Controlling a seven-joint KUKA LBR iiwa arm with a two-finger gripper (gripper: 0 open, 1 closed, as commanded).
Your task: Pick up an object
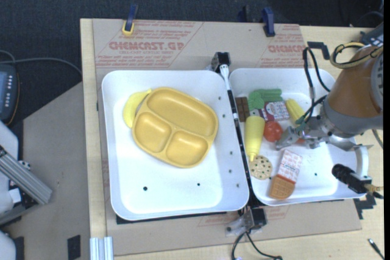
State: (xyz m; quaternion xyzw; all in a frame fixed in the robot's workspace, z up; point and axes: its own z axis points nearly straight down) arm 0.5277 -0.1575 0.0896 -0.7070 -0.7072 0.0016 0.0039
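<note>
Low, pincer (286,139) beside red ball (273,130).

You look down from one fixed camera above the bench (183,39), tilted a little so the far edge sits toward the top of the frame. It stands far enough back to take in both white bins, the left bin (122,186) and the right bin (323,186), plus dark floor beyond. The arm (359,91) enters from your right.
</note>
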